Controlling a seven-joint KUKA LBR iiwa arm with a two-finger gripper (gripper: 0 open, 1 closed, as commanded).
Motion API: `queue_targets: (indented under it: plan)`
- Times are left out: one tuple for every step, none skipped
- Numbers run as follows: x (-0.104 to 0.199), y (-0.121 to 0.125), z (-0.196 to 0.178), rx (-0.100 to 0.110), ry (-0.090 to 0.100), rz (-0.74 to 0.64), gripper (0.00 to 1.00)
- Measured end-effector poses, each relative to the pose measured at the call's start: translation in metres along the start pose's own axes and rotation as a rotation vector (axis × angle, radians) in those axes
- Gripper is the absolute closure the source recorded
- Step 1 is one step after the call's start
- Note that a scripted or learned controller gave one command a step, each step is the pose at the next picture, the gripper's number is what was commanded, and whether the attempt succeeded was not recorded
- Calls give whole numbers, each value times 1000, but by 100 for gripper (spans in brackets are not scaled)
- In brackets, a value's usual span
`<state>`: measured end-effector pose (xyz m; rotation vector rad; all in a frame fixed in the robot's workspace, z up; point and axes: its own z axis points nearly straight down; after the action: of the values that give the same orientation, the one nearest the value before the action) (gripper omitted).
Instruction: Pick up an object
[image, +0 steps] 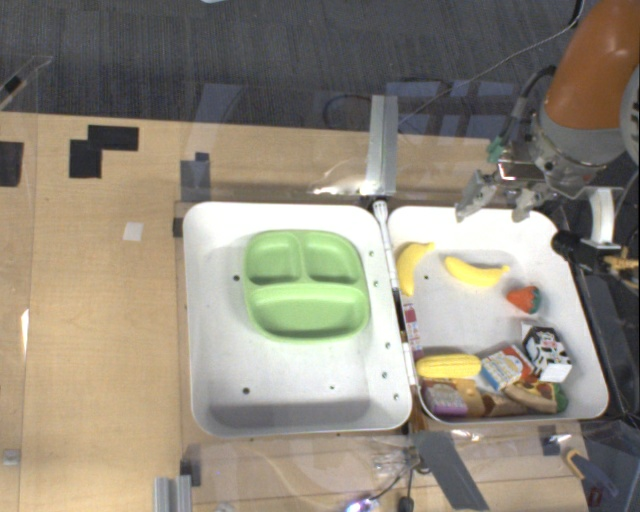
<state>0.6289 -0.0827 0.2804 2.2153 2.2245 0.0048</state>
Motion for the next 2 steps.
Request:
queue_targets:
  plan:
    - [-6, 8, 82, 1, 0, 35, 0]
    - [-6, 8, 82, 0, 0, 35, 0]
